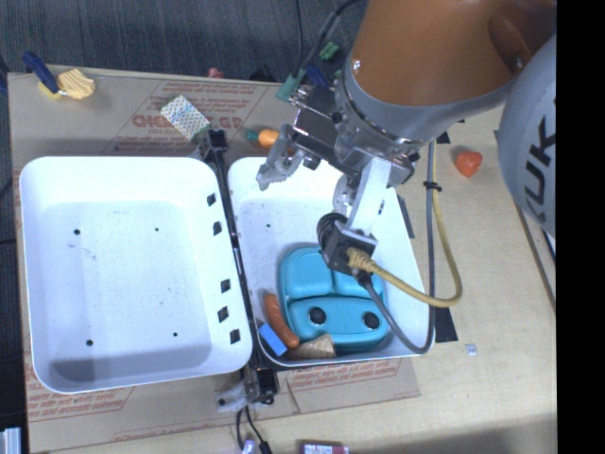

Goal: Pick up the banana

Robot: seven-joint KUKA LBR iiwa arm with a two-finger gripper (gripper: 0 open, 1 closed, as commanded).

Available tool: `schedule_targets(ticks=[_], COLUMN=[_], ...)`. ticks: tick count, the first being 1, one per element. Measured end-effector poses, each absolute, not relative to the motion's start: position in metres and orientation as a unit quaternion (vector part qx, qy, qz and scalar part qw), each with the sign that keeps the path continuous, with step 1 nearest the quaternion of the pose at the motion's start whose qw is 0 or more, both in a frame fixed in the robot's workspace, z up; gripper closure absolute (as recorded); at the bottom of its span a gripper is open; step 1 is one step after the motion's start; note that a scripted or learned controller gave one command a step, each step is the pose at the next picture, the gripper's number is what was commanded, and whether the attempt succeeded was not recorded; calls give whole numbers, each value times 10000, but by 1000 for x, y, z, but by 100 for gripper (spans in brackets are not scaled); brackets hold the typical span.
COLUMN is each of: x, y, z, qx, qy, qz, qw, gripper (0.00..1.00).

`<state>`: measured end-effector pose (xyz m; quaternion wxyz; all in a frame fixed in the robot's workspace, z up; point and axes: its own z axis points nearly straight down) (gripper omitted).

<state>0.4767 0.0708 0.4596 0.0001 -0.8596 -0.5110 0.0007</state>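
My gripper (289, 165) hangs high over the back left part of the right bin (248, 218), below the big orange and grey wrist. Its two fingers (272, 170) stand apart, open, with nothing between them. Toward the bin's front lie a light blue plastic toy (326, 301), an orange stick-shaped piece (278, 314), a small blue block (272, 340) and a tan wedge (318, 346). The wrist and a yellow cable (416, 291) hide the back right part of this bin.
The left bin (118, 263) adjoins the right one along a black divider (227, 244). On the bench behind lie a yellow and blue item (68, 83), a patterned packet (184, 115), a small orange piece (268, 137) and an orange object (468, 164).
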Motion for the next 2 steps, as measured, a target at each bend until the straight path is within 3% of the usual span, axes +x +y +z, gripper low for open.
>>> schedule_targets(ticks=[1, 2], x=[485, 476], y=[174, 156], z=[469, 423], qx=[-9158, -9338], qy=[-4017, -3579], qz=[8, 24], qw=[-3, 0], gripper=[0, 0])
